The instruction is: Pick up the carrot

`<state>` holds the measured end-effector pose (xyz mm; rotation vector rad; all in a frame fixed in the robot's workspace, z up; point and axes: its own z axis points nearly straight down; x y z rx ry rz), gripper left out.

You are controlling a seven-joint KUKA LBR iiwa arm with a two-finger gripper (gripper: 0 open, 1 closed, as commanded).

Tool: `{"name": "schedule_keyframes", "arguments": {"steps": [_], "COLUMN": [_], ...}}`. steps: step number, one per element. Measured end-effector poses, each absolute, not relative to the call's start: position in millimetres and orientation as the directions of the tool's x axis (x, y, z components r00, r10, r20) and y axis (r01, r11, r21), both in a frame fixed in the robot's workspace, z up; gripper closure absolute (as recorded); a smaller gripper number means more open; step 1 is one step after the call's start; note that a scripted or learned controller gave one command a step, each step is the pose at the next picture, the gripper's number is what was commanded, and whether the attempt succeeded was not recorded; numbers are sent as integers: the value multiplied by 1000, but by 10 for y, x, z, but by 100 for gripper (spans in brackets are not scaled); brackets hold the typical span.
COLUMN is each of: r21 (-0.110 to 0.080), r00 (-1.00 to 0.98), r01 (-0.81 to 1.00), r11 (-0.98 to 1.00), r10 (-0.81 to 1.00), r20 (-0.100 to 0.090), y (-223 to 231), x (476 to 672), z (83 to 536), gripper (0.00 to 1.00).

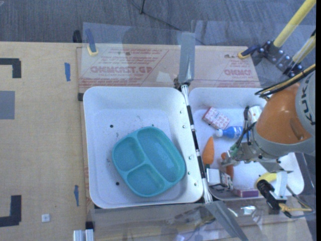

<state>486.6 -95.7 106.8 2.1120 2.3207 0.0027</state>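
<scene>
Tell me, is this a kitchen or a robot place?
Probably a robot lab, not a kitchen. A robot arm reaches over two white bins on a taped wooden bench, and the carrot and teal plate look like toys.

Grey, seemingly carpeted floor (50, 9) beyond the wooden bench (40, 134).

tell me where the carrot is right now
The carrot lies in the right bin, by its left wall, below the pink packet and left of the tool.
</scene>
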Motion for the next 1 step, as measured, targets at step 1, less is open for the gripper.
{"name": "schedule_keyframes", "arguments": {"steps": [1], "r21": [-1], "r00": [77], "r01": [997], "r11": [-77], "r10": [997], "r20": [0], "y": [-312], "x": [4799], "z": [1830], "gripper": [100]}}
